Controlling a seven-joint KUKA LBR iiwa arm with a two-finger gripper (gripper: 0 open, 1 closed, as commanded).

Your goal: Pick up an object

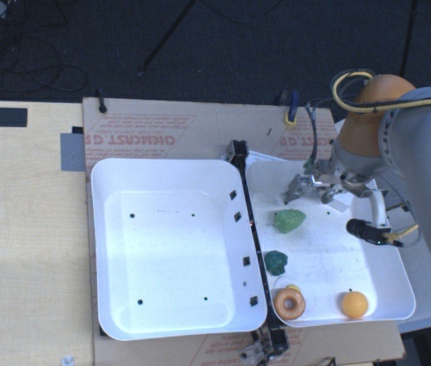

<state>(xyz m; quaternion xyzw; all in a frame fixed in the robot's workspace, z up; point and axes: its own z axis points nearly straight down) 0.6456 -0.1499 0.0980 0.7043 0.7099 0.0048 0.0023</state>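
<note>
Four objects lie in the right bin (398,280): light green lump (289,220), dark green lump (276,262), doughnut (289,304), orange ball (354,304). Claw (312,189), fingers spread, hovers at the light lump's one o'clock.

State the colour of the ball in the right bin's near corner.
Orange; the ball shows plainly in the camera view.

Both bins (171,175) look like smooth white plastic with a faint sheen. They sit on matt brown cardboard (162,132) printed in red. The bench (24,250) beside it shows pale wood grain. The arm (410,139) is smooth grey, its band (375,97) glossy orange. The donut (289,304) looks glazed and shiny, the orange ball (354,304) smooth, and the light green lump (289,220) and dark green lump (276,261) matt and rough.
</note>
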